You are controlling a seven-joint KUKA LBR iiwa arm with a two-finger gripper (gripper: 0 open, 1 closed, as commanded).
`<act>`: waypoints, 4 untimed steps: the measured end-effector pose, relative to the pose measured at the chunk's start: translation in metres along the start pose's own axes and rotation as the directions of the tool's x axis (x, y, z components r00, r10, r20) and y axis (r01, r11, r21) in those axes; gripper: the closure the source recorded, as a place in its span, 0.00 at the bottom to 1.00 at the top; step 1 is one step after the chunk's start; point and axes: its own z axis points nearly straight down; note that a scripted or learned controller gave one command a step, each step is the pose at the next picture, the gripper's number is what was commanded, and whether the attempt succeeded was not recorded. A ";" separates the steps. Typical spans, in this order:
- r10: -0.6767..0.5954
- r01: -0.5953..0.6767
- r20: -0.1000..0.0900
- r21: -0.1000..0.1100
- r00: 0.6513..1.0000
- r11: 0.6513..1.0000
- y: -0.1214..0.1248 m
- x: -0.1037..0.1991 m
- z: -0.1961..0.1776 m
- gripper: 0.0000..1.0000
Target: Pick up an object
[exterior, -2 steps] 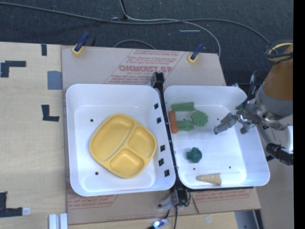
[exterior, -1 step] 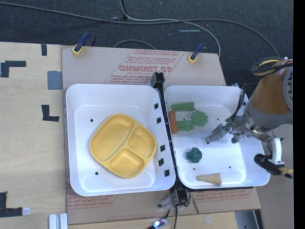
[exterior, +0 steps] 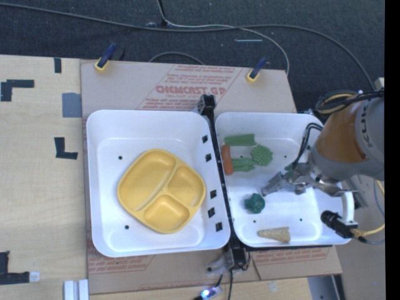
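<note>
The right bin holds several small items. A dark teal lump lies near its middle and a tan wedge near its front wall. A green bar, a green bushy piece, an orange stick and a smaller green piece cluster at the back left. My gripper reaches in from the right, low over the bin floor. It is just up and right of the teal lump and apart from it. Nothing is visibly held.
A yellow divided plate lies in the left bin. A black divider separates the two bins. The grey and orange arm covers the right bin's right side. Cables hang by the bin's front right corner.
</note>
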 end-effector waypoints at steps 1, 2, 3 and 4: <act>0.000 0.000 0.002 -0.002 1.000 1.000 0.001 -0.001 -0.013 1.00; 0.001 -0.001 0.000 -0.004 1.000 1.000 0.004 -0.010 -0.062 1.00; 0.001 -0.001 0.000 -0.005 1.000 1.000 0.001 -0.015 -0.106 1.00; 0.000 0.000 0.001 -0.006 1.000 1.000 -0.006 -0.020 -0.157 1.00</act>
